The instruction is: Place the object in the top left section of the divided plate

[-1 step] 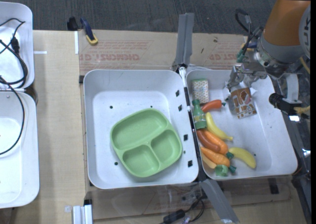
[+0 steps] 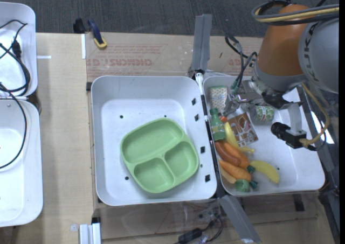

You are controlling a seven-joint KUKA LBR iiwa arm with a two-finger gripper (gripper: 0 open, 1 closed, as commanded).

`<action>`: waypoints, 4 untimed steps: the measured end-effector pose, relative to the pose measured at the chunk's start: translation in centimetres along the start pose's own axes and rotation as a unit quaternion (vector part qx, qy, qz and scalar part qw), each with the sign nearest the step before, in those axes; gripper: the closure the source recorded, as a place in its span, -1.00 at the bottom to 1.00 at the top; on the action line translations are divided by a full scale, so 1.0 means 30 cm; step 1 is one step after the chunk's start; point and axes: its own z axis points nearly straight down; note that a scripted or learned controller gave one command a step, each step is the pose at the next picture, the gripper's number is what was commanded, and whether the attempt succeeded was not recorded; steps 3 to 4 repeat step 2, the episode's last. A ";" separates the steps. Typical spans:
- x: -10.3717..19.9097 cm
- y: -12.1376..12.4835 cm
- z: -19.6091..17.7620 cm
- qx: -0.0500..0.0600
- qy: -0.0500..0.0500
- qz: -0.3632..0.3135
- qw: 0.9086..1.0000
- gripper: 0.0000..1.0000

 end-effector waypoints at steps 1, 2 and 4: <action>0.224 -0.042 0.025 0.000 0.000 0.018 1.000 1.00; 0.576 -0.071 -0.115 -0.001 -0.001 -0.024 1.000 1.00; 0.576 -0.071 -0.115 -0.001 -0.001 -0.024 1.000 1.00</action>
